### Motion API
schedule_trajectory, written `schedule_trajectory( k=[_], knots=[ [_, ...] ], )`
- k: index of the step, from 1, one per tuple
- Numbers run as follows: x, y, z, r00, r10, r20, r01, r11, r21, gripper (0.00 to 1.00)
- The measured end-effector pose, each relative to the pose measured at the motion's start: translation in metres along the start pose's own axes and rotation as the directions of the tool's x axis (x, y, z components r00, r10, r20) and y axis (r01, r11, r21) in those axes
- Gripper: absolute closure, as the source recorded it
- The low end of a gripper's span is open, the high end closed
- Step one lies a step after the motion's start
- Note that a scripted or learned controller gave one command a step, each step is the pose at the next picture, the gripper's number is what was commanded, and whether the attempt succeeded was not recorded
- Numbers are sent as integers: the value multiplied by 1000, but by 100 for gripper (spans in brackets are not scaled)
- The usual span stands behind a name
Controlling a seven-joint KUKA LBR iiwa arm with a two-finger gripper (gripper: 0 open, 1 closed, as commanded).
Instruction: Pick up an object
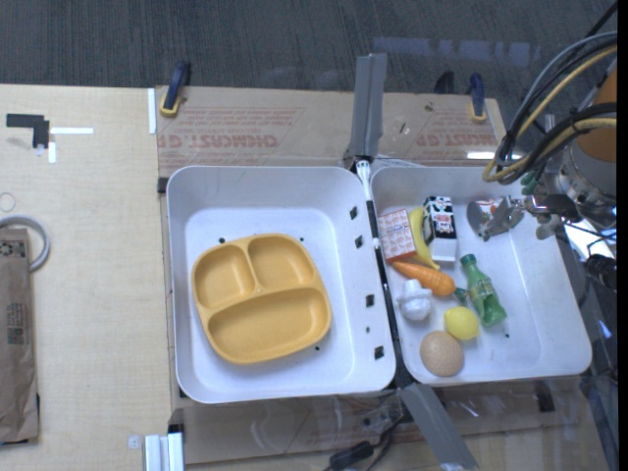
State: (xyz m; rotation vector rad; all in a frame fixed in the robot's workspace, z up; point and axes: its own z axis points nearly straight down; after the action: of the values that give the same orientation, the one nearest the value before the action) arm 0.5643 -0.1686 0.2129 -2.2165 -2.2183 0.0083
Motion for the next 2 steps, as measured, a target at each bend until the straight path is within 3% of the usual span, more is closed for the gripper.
schedule_trajectory(
  k=[1, 2],
  knots=[
    [0, 55, 96, 996, 89, 2, -89, 996, -19, 0],
    [42, -83, 125, 1000, 11, 1, -11, 1000, -5, 0]
  ],
)
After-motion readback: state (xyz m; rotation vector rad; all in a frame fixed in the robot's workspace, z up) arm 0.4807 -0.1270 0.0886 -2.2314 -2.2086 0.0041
